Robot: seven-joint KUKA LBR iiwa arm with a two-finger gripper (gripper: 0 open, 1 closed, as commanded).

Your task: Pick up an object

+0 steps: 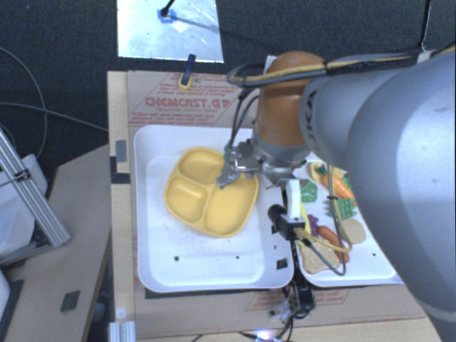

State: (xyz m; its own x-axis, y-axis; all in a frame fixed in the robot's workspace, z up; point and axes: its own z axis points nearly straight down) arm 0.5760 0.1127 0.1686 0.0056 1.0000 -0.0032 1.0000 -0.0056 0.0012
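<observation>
a yellow divided plate (210,199) lies tilted in the left bin (153,262), towards its right side. the gripper (229,177) sits over the plate's right rim; i cannot tell its state. the right bin (370,269) holds toy food (340,212), partly hidden by the grey arm (385,141) with its orange band (281,109).

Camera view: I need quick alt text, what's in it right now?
The gripper is down at the right rim of a yellow divided plate in the left white bin. The right bin holds a jumble of toy food.
</observation>
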